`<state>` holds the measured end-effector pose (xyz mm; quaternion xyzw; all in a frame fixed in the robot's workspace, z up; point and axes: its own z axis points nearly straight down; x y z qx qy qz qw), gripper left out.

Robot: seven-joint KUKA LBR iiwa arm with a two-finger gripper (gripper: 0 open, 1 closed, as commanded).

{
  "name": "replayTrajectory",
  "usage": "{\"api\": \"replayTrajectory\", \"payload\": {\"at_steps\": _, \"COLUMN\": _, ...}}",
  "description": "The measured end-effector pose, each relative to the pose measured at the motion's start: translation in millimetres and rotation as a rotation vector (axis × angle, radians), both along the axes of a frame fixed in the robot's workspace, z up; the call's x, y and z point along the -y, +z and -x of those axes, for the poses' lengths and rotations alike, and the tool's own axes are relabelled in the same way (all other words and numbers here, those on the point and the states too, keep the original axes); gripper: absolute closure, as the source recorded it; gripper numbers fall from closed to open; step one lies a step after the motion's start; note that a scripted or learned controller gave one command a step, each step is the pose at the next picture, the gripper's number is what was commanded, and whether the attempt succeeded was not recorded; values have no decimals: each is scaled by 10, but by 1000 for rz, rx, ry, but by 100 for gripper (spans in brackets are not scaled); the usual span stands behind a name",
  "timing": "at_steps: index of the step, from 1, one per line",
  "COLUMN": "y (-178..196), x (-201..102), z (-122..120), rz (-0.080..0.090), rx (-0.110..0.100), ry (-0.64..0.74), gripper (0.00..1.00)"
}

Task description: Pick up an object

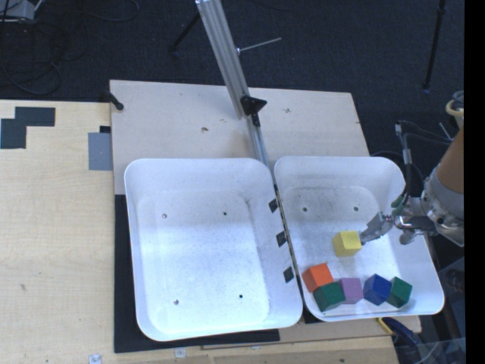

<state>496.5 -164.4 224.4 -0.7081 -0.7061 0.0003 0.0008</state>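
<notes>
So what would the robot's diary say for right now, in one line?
gripper beside yellow block | right bin | grasp unconfirmed | five other blocks along near wall

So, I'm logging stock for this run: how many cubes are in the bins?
6, all in the right bin: yellow mid-bin by the pincer; orange, dark green, purple, blue, green along the near edge.

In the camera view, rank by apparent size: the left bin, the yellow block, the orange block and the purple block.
1. left bin, by far the largest.
2. orange block, slightly bigger-looking than the other two.
3. yellow block and purple block look alike; the slanted view makes ranking them unsure.
</notes>
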Motion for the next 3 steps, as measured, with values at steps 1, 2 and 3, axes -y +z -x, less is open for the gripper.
{"api": "replayTrajectory", "payload": {"at_steps": 1, "y": -1345, "x": -99, "z": -716, "rz": 2, "rx": 2, "ry": 4, "gripper": 0}}
{"api": "replayTrajectory", "payload": {"at_steps": 2, "y": -1323, "x": -91, "z": -411, "rz": 1, "rx": 2, "ry": 2, "gripper": 0}}
{"api": "replayTrajectory", "payload": {"at_steps": 3, "y": -1228, "x": -87, "z": -410, "rz": 0, "rx": 0, "ry": 1, "gripper": 100}}
